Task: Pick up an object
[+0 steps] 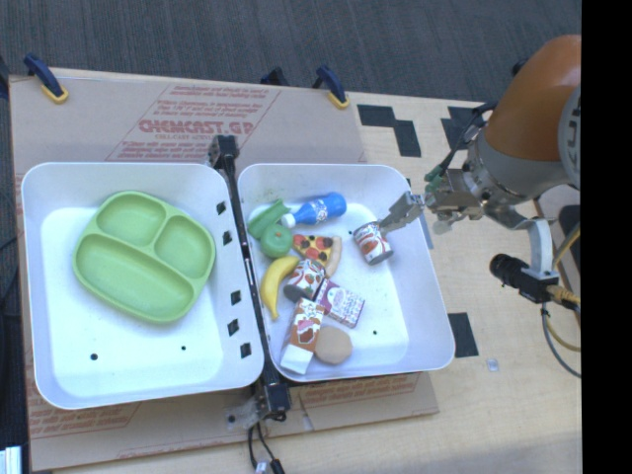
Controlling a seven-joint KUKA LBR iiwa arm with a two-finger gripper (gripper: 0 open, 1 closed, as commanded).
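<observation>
Bench: two shallow white plastic bins side by side on brown printed cardboard (197,117), blue-and-yellow clamps (331,84) along the far edge.
Left bin (49,363): one light-green sectioned plastic plate (144,255), three compartments, lying flat toward the far half.
Right bin (425,304): cluttered with toy groceries, most of them gathered at its left and middle.
Small red-and-silver can (371,242): tilted on its side at the right of the right bin, apart from the main heap, just below and left of the fingertips.
Gripper (403,209): reaching in over the right rim of the right bin; fingers seen edge-on, grip state cannot be told; nothing visibly between them.
Arm: grey wrist and orange band (538,87) at far right, above the bench beside the bin.
Heap, far side: blue-and-white bottle (318,208) lying flat, green rounded toy (268,222) beside it at the left.
Heap, middle: pizza-slice toy (319,248), yellow banana (276,281) along the left wall, pink-and-white packet (342,304).
Heap, near side: tan egg-shaped piece (334,345) touching a red-and-white carton (304,336).
</observation>
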